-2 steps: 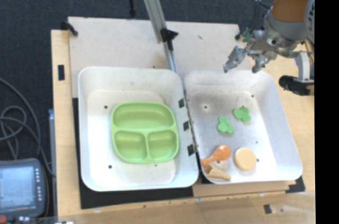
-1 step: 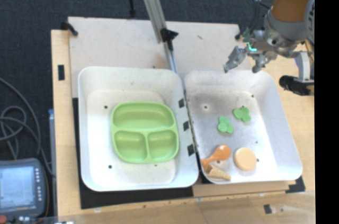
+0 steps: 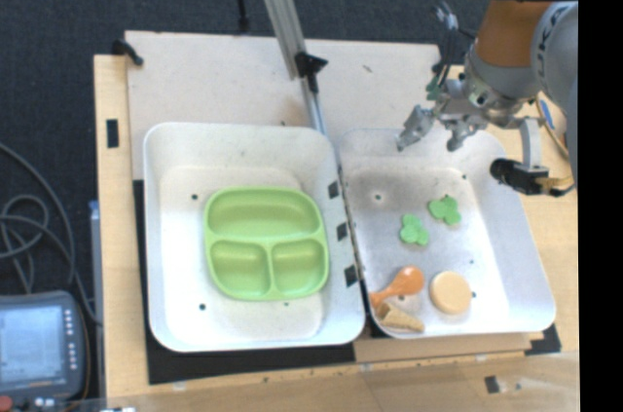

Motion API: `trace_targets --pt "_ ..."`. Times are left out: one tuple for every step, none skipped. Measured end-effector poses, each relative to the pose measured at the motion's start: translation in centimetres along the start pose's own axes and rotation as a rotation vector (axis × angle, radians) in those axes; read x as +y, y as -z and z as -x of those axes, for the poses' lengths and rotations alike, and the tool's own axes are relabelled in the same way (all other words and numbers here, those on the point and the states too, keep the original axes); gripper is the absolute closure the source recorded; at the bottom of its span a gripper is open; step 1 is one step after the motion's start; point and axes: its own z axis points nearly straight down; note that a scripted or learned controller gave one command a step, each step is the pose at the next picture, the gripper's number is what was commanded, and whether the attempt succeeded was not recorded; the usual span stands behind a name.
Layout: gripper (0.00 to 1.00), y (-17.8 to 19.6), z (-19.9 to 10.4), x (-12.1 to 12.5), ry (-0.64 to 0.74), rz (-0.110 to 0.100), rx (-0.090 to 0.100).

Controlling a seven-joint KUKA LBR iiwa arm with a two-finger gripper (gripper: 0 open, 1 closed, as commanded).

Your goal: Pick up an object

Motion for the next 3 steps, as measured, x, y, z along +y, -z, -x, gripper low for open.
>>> trace_targets --pt "0.0 -4.3 0.2 0.2 -0.001 0.001 0.0" --pt "0.0 -8.8 -0.3 0.6 0.002 0.001 0.0" --pt "1.0 -7.3 -0.2 0.7 0.002 0.008 -0.001"
